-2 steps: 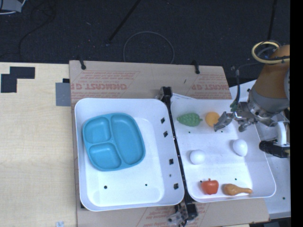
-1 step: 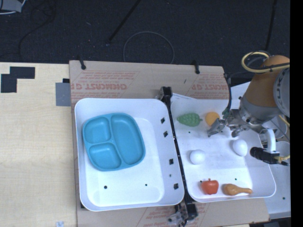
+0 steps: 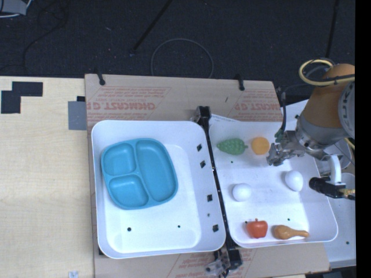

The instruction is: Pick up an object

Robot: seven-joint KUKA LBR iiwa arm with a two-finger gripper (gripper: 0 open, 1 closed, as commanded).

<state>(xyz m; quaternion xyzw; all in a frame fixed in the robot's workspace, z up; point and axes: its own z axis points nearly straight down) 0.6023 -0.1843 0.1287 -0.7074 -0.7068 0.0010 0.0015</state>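
Here the claw [image 3: 277, 155] hangs low in the right bin [image 3: 313, 227], just beside the orange ball [image 3: 260, 145], perhaps touching it, fingers' spread not discernible; green piece [image 3: 232, 146] lies beyond the ball.

This looks like a robotics lab: a grey industrial arm with an orange band [image 3: 327, 112] reaches in from the right over two shallow white plastic bins [image 3: 191, 236] on a taped cardboard sheet [image 3: 174, 100], with black cables [image 3: 179, 51] trailing across dark carpet at the far side.
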